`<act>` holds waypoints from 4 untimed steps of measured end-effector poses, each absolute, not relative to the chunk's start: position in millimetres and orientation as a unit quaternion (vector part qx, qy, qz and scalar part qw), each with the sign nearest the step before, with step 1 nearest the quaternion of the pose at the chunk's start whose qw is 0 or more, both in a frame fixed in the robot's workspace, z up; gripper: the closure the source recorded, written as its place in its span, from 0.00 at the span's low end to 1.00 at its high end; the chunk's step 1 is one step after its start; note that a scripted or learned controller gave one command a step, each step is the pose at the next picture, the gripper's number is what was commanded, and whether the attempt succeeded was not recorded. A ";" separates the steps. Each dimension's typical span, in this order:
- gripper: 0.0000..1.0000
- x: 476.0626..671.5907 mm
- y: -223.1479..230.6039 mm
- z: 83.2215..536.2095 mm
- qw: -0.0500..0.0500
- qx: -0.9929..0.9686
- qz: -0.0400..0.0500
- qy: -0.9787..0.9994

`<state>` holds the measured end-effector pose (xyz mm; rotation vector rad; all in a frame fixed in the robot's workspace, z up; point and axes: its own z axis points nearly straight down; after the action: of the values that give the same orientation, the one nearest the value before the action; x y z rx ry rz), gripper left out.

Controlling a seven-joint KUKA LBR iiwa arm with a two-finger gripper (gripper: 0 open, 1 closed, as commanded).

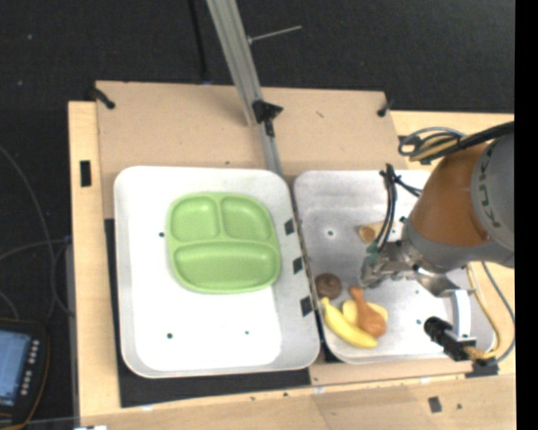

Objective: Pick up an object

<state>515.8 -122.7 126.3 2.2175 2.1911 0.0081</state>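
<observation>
Over the right bin (341, 195), the arm bends down, its pincer (374, 274) above the carrot (366, 310); finger state unclear.

One fixed camera overhead — slanting down, both bins (206, 182).

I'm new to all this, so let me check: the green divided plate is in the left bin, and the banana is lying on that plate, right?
Not quite. The camera view shows the green divided plate in the left bin, but the banana lies in the right bin, not on the plate.
</observation>
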 end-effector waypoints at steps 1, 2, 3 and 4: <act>1.00 514.5 -133.1 174.6 0.003 0.708 0.001 0.706; 1.00 509.0 -131.1 234.1 0.004 0.706 0.002 0.708; 1.00 513.5 -128.6 297.9 0.004 0.706 0.002 0.708; 1.00 531.3 -89.9 282.3 0.000 0.705 0.000 0.709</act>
<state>531.3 -89.9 282.3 2.2150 2.2275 0.0001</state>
